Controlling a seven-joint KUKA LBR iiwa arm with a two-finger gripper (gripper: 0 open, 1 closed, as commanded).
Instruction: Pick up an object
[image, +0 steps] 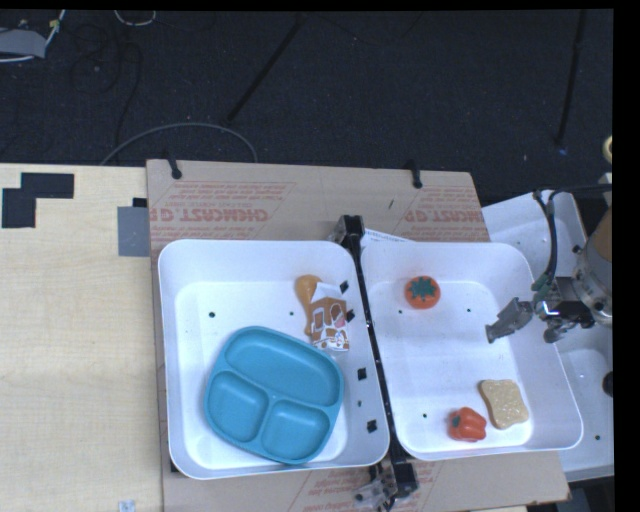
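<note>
I'm watching the jaws (527, 322) hanging over the right bin's (520, 262) right side, and I'm reading them as spread apart, gripping nothing. No object is picked yet: the orange ball (422, 291), the sponge (503, 403) and the red pepper (466, 424) are lying in that bin, the blue tray (273, 393) in the left one.

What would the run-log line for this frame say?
claw: over right bin right side, holding nothing | right bin: tomato, red pepper, sponge | left bin: blue tray, packet
</note>
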